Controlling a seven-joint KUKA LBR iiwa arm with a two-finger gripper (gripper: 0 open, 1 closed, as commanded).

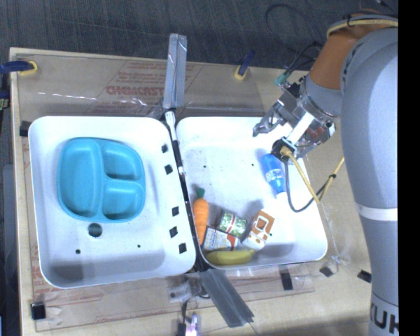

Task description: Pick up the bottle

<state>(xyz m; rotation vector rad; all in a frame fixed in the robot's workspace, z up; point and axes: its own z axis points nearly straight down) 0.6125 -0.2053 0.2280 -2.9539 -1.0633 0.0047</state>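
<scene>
Over the right bin (315,247), near its far right corner, the gripper (271,137) hangs from the grey arm (378,117) that reaches in from the right edge. Its jaws stand spread, one dark finger pointing toward the bin's back wall and the other lower down, just above the bottle (273,173); nothing sits between them. The bottle, blue with a pale label, lies on the bin floor near the right wall, just under the lower finger; whether that finger touches its top end is hard to judge from this slant. A yellow cable (304,187) loops down from the wrist past the bottle's right side.

Along the near wall of the same bin a carrot (200,215) lies by the divider, with a green-and-red carton (227,226) and a small white-and-orange box (260,228) beside it, and a banana (229,256) against the front edge, all well apart from the bottle.

In the left bin (49,257) rests a blue divided tray (101,179) with three compartments, and a small dark round mark or object sits just in front of it. Both bins stand side by side on the surface (91,89), which bears red printing.
</scene>
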